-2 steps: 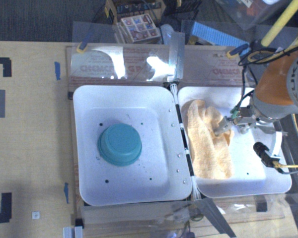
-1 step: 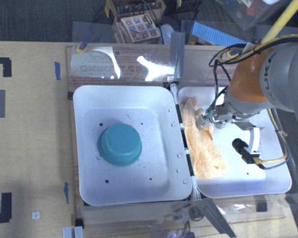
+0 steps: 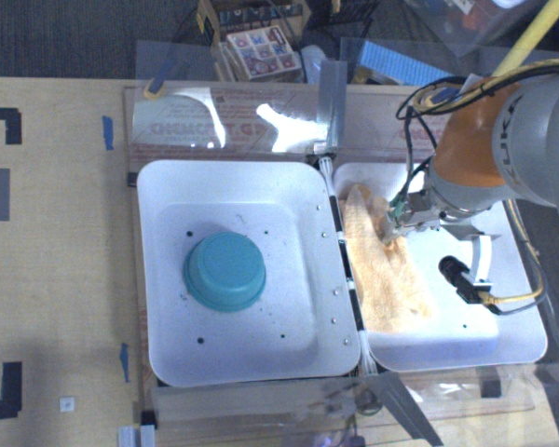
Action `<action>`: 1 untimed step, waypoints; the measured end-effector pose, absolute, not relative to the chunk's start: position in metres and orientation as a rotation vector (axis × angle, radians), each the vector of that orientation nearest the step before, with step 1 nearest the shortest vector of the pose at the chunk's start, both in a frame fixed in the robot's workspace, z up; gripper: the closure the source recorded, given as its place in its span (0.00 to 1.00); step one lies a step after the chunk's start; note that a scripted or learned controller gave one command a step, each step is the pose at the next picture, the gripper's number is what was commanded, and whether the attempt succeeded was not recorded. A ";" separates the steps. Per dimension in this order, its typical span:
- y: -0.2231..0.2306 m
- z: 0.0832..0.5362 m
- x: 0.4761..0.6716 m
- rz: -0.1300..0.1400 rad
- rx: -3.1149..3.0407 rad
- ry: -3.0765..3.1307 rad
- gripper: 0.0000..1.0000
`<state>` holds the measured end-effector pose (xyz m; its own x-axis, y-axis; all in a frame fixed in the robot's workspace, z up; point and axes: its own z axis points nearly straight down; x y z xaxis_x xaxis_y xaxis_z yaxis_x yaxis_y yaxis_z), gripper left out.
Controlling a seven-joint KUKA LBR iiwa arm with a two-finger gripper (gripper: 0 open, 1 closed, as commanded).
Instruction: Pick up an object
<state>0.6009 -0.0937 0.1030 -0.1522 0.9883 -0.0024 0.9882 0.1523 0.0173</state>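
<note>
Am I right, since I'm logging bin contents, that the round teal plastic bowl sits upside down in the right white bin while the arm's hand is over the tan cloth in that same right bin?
Not quite. The camera view shows the round teal plastic bowl upside down in the left white bin, not the right. The hand is indeed over the tan cloth in the right white bin.

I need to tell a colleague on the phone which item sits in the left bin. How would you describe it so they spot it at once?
Start at the two white bins side by side and take the left bin. Slightly left of its centre sits a teal bowl, apparently upside down. It is round and plain teal, unlike the tan, cloth-like object in the right bin.
</note>
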 end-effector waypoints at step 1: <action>-0.113 0.161 0.602 0.001 1.967 2.446 1.00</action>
